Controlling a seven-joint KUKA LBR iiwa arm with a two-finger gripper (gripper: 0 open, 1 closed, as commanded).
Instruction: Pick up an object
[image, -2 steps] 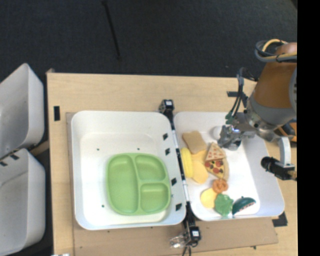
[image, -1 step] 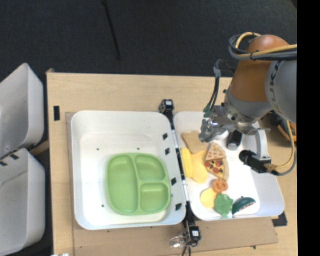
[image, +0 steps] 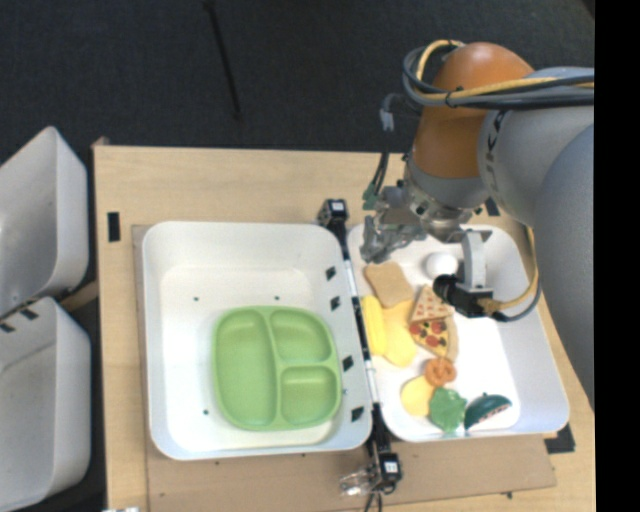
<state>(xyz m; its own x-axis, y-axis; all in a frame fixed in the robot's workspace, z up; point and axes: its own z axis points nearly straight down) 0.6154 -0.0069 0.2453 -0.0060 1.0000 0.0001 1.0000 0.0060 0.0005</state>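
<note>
- While the grey arm (image: 540, 130) with its orange band reaches in from the upper right of the frame, its wrist bends down over the top edge of the right-hand shallow white bin (image: 530, 400).
- At the wrist's lower end, the metal claw (image: 385, 240) hangs low at the bin's upper left corner, just above a tan toast-shaped toy slice (image: 388, 283); whether it is wide or narrow I cannot tell, and nothing is seen held in it.
- Black cables (image: 470, 298) loop from the wrist across the bin's upper middle, beside a small white round piece (image: 438, 264).
- Below the toast lie the other toy foods: a pale yellow flat piece (image: 385, 335), a pizza wedge with red dots (image: 432, 325), a small orange round piece (image: 440, 372), a yellow round piece (image: 416, 397), a green leafy piece (image: 448, 410) and a dark teal piece (image: 488, 407), all crowded along the bin's left side and lower part.
- To the left, the second white bin (image: 170, 270) holds a light green divided plastic plate (image: 275, 365) in its lower middle.
- Both bins rest on the light wooden worktop (image: 200, 180).
</note>
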